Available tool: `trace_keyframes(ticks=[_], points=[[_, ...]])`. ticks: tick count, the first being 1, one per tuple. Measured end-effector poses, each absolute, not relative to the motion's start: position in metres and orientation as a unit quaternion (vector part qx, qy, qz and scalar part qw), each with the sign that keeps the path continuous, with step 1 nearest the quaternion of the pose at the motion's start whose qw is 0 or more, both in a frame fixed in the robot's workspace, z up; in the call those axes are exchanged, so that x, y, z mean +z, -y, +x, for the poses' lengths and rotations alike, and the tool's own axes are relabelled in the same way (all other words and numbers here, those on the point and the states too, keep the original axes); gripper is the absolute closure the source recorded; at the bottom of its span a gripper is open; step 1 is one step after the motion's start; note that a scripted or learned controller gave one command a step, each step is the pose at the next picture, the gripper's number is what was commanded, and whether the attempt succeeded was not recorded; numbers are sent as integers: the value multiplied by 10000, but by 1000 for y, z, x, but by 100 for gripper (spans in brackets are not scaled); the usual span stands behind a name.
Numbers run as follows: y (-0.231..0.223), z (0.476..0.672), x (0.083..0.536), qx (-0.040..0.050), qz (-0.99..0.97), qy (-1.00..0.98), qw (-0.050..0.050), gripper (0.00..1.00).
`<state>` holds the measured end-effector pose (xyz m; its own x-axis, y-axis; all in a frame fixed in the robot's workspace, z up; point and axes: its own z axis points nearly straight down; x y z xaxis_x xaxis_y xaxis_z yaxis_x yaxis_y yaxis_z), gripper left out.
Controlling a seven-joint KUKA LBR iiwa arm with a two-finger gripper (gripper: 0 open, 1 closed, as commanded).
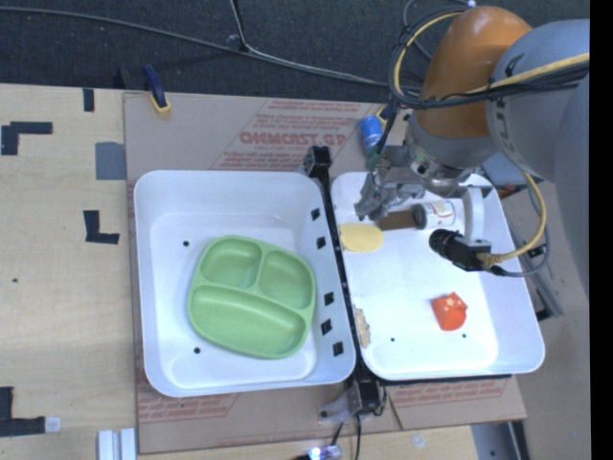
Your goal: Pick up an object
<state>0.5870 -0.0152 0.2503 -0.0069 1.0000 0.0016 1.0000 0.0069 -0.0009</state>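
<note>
The end effector [375, 202] hangs low over the far left corner of the right bin [498, 353], and whether it is spread or pressed together cannot be told. A pale yellow piece [361, 238] lies just beside it on the near side, close against the divider between the bins. An orange piece [448, 311] sits well apart, toward the near right, with open floor around it.

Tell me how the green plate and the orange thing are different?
The green plate is big and flat with three sections; the orange thing is small and lumpy. The plate lies in the left bin, the orange thing in the right bin. Both rest on a white bin floor, away from the gripper.
</note>
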Motion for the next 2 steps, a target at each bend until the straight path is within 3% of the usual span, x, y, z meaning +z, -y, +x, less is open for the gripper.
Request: trace_keyframes(ticks=[2], points=[[-93, 600, 234, 3, -7047, 7095, 7, 100]])
